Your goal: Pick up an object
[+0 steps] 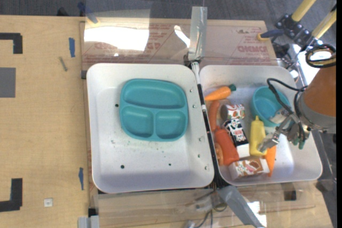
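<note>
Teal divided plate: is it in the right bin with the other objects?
No, the teal divided plate lies alone in the left white bin.

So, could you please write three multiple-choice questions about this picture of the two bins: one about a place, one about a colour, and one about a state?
1. Where does the divided plate lie?
A. in the left bin
B. in the right bin
C. on the bench outside the bins

2. What colour is the bowl in the right bin?
A. red
B. teal
C. black

3. How does the yellow bottle rest?
A. inside the bowl
B. on the divided plate
C. on the bin floor among the other items

Answers:
1 A, the plate sits mid-floor in the left bin.
2 B, it matches the teal of the plate.
3 C, it lies beside the cartons, close to the gripper.
</note>
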You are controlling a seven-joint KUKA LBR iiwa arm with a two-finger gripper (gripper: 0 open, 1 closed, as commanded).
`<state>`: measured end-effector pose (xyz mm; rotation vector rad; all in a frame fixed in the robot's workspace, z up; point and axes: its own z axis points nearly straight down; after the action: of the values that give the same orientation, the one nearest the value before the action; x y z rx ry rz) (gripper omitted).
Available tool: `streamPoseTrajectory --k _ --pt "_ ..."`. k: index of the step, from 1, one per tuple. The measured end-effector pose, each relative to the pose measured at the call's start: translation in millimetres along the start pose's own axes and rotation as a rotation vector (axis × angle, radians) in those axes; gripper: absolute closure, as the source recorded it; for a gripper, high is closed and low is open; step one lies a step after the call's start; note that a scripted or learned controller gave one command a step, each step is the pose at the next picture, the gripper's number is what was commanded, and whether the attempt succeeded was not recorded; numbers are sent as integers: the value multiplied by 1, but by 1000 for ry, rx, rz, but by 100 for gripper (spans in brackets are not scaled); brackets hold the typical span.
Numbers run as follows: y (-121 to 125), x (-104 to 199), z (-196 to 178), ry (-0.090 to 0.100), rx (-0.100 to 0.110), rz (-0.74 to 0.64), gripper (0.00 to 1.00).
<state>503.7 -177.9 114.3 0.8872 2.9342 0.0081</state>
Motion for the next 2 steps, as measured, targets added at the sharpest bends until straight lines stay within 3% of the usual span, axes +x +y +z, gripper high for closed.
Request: streamPoseTrajectory --k 2 --pt "3 4 0 0 4 59 0"
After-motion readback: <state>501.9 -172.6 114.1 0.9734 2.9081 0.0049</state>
